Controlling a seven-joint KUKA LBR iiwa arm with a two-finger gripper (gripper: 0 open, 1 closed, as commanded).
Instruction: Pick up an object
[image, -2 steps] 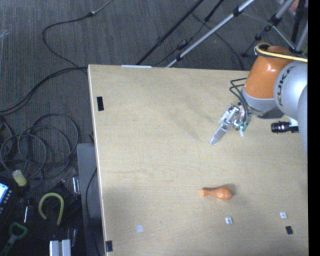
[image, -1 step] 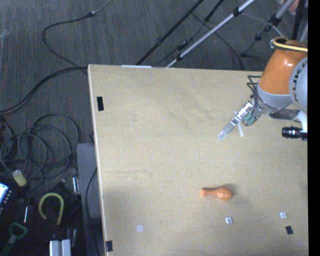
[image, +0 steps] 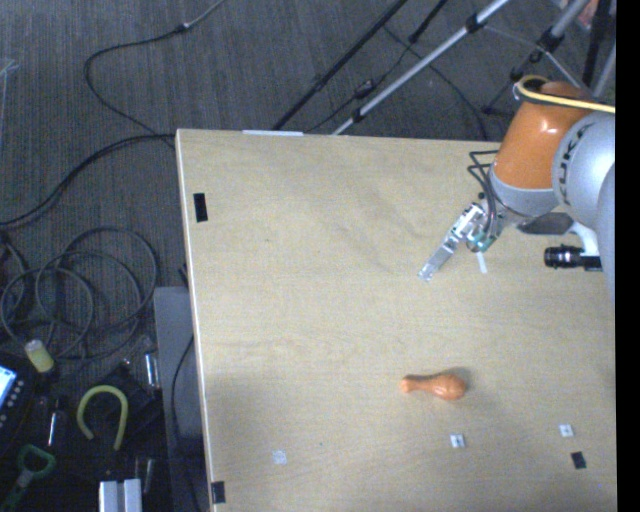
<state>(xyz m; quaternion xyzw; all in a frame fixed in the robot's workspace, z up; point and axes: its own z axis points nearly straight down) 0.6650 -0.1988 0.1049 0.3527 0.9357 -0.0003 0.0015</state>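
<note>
A small orange object (image: 436, 386), shaped like a drumstick with a thin neck pointing left, lies on the tan bench top (image: 300, 300) toward the front. My gripper (image: 430, 270) hangs well above and behind it, slanting down to the left from the grey arm with the orange band (image: 535, 150) at the right. Nothing shows at the gripper's tip. A wide stretch of bare bench separates the gripper from the orange object.
Small square markers (image: 457, 440) dot the bench's front right, and a black mark (image: 200, 207) sits near its left edge. Cables (image: 90, 290) and tools lie on the floor left of the bench. Stand legs (image: 420, 60) cross behind it.
</note>
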